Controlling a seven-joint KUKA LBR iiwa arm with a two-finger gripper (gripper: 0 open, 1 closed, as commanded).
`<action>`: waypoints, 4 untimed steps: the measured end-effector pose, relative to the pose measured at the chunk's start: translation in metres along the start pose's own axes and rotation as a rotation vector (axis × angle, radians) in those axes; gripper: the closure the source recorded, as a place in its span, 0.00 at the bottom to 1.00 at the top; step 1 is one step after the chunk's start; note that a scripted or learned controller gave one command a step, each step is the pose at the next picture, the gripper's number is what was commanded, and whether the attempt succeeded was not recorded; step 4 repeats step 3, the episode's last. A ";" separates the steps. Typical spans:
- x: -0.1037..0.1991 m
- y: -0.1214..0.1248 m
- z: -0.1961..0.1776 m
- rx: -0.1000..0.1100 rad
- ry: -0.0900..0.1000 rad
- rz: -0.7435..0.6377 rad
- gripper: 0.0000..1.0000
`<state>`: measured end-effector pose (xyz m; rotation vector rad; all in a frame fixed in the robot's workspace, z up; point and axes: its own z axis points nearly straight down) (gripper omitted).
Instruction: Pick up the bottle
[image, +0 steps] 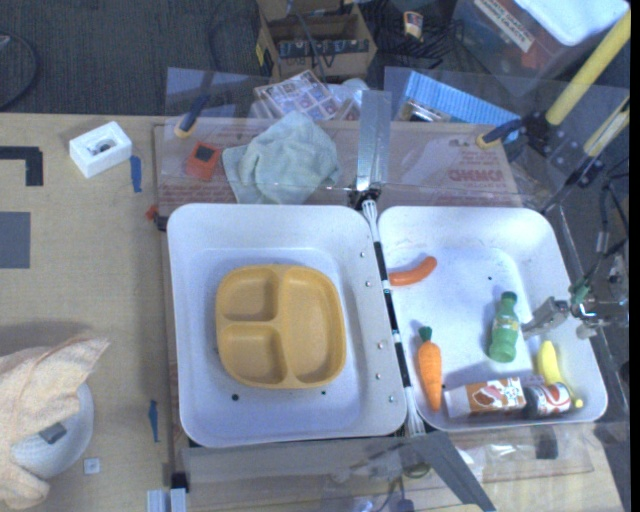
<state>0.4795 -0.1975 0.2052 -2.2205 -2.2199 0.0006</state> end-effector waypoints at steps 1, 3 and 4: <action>0.012 0.044 0.117 -0.010 -0.004 -0.070 0.00; 0.120 0.035 0.013 -0.003 -0.002 -0.183 1.00; 0.120 0.035 0.013 -0.003 -0.002 -0.183 1.00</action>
